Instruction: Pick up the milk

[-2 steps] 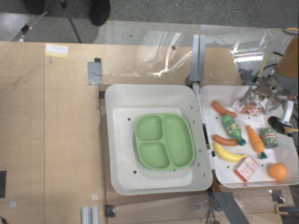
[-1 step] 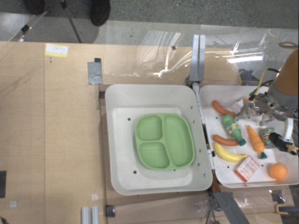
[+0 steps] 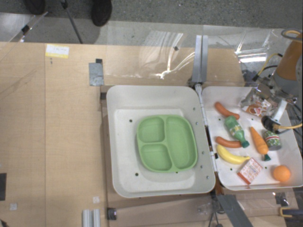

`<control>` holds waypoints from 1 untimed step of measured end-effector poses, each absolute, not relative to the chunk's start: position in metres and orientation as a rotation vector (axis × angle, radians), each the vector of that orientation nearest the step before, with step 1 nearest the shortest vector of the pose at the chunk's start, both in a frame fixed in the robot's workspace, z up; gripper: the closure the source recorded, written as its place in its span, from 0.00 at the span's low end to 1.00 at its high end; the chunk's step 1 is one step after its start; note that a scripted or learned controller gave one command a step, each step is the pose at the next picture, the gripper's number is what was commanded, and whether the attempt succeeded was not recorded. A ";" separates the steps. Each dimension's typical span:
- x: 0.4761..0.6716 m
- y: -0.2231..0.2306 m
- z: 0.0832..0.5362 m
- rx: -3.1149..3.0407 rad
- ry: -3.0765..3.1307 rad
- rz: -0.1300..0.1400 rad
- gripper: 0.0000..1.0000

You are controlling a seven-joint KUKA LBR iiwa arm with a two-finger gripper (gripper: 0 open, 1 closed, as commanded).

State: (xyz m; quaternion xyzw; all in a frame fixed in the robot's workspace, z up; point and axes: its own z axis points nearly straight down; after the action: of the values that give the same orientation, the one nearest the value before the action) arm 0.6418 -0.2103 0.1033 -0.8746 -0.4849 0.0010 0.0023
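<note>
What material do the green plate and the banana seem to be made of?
The green plate looks like moulded plastic, matte: one even colour, rounded compartments. The banana is probably a plastic toy: uniform yellow and smooth, though too small to be sure.

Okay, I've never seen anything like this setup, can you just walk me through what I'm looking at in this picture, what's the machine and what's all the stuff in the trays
This is one camera fixed above a wooden bench, looking down at a slant. Two shallow white bins sit side by side. The left bin holds a green divided plate. The right bin holds toy food: two sausages, a green bottle, a banana, a carrot, an orange, a small red and white carton, a small can and a red and white packet.

The machine is a robot arm reaching in from the right, grey with an orange band. Its hand is over the right bin's far corner, near the packet. I can't tell whether it is gripping anything. Its job is to pick up the milk; I can't tell for sure which item that is.
</note>
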 end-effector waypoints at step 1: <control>0.643 -0.203 0.114 -2.719 -1.527 0.003 1.00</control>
State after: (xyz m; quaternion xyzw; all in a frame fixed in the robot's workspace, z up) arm 0.6427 -0.2031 0.1138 -0.8719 -0.4896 0.0011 0.0116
